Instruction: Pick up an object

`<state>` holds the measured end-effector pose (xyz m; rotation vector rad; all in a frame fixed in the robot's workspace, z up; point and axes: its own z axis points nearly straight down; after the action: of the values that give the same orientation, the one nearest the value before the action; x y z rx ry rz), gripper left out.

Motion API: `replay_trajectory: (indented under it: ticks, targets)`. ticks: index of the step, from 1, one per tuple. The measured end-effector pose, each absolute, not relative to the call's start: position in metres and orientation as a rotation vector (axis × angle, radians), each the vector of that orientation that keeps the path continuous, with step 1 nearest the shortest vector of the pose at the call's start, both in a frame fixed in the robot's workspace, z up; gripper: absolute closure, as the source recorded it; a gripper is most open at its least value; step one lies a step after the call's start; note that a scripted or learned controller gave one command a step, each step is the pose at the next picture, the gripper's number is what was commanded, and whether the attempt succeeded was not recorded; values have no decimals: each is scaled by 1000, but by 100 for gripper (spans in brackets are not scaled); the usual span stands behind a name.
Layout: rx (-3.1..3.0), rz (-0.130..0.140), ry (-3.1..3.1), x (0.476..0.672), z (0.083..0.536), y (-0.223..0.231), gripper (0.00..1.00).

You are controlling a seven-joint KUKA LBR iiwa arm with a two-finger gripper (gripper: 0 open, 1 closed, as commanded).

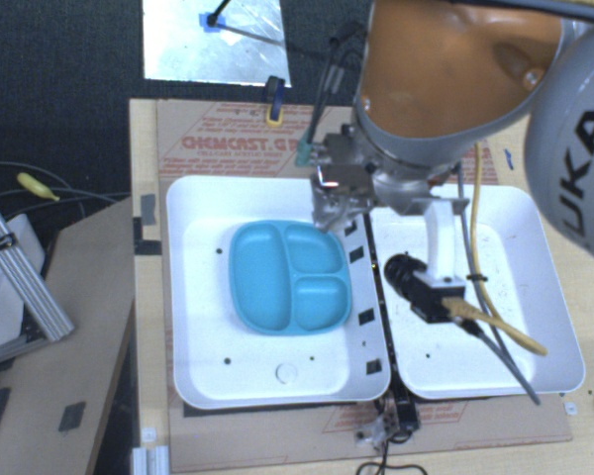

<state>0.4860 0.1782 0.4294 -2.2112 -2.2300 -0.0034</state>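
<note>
A light blue divided plate (pixel 287 277) with three compartments lies flat in the middle of the left bin (pixel 203 364). My gripper (pixel 329 214) hangs over the plate's far right corner, close to the divider between the two bins. Its tips sit just above the plate's rim, and the wrist body hides them from above. Nothing can be seen held.
The right bin (pixel 535 364) lies beside the left one, under the big orange and grey arm. A small round mark (pixel 286 372) shows on the left bin's floor near its front. Cardboard lies under both bins. Metal framing stands at the far left.
</note>
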Motion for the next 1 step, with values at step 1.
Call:
replay_trajectory:
  ticks: [1]
  targets:
    - [-2226, -3, -2219, 487, 436, 124, 100]
